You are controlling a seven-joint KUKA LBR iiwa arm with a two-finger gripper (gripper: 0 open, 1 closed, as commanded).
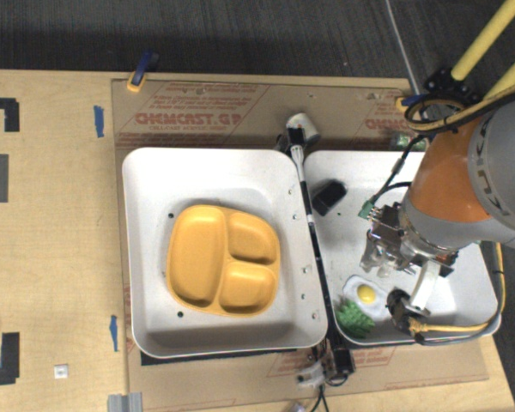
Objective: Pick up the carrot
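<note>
My gripper hangs low over the middle of the right bin, with the grey arm and its orange band above it. The arm and wrist cover much of this bin's floor on the right side. Just in front of the gripper lies a toy fried egg, and a green broccoli piece sits in the bin's front left corner.
A small black object lies at the back left of the right bin. The left bin holds a yellow divided plate. A yellow cable runs along the right bin's front rim.
</note>
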